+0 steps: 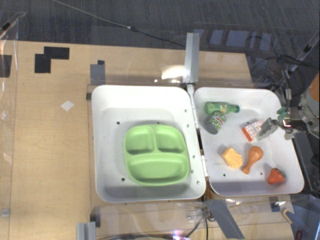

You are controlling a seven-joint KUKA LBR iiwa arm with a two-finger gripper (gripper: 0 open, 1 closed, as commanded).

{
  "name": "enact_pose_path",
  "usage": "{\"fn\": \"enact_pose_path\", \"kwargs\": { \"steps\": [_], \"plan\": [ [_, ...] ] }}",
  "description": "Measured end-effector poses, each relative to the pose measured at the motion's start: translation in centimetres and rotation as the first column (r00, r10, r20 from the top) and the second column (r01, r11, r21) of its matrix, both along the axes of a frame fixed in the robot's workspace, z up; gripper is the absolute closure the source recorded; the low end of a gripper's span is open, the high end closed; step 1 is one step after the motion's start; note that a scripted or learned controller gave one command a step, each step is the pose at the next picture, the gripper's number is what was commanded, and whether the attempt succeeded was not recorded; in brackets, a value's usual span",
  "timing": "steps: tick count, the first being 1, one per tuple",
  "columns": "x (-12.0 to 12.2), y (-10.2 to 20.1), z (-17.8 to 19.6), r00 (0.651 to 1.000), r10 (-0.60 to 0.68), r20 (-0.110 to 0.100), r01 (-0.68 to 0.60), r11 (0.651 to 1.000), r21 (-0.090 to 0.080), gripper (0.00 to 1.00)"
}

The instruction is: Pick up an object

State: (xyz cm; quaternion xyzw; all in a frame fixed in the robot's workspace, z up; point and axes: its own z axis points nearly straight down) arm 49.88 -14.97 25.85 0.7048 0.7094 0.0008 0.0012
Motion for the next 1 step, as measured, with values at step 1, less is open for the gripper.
{"fn": "enact_pose_path", "kwargs": {
  "steps": [1],
  "plan": [
    [1.9,1.63,-14.75,1.0,0.016,0.001,-0.016,1.0,0.0,0.0]
  ]
}}
